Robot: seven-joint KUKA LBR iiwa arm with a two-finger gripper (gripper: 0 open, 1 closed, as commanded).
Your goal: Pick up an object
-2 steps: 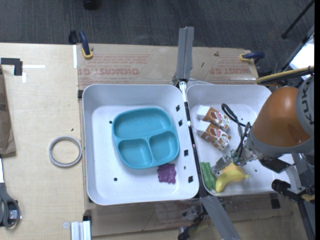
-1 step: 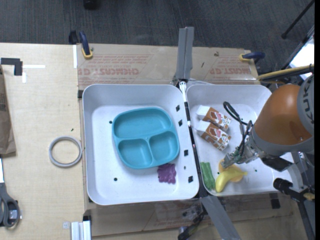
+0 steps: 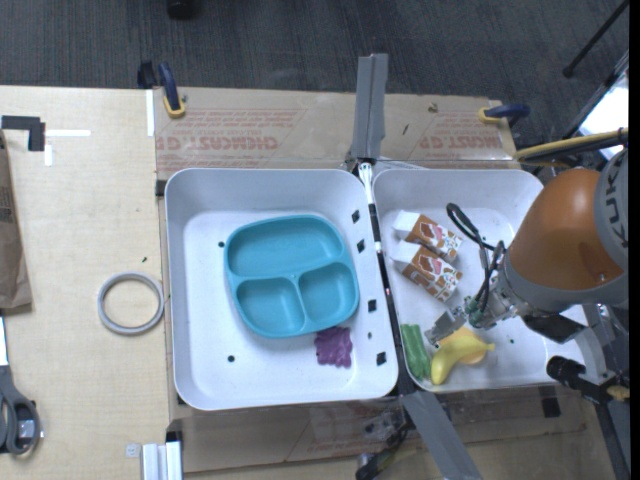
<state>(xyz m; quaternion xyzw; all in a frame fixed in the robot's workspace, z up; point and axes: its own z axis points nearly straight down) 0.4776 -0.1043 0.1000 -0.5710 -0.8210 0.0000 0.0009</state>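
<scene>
In the right bin (image 3: 520, 363) a yellow banana (image 3: 457, 354) lies near the front wall, with a green vegetable (image 3: 414, 351) just to its left. Two brown and white snack packets (image 3: 432, 233) (image 3: 430, 269) lie further back. My gripper (image 3: 450, 324) hangs low over the bin, right above the banana's upper end and next to the front packet. Nothing can be seen held in it. The arm's orange band (image 3: 565, 238) covers the bin's right part. In the left bin (image 3: 190, 268) sit a blue divided plate (image 3: 292, 276) and a purple grape bunch (image 3: 335, 346).
A black cable loop (image 3: 466, 224) lies behind the packets. On the bench left of the bins are a grey tape ring (image 3: 131, 302), scissors (image 3: 15, 420) and a brown bag (image 3: 10, 243). A grey divider post (image 3: 370, 108) stands between the bins at the back.
</scene>
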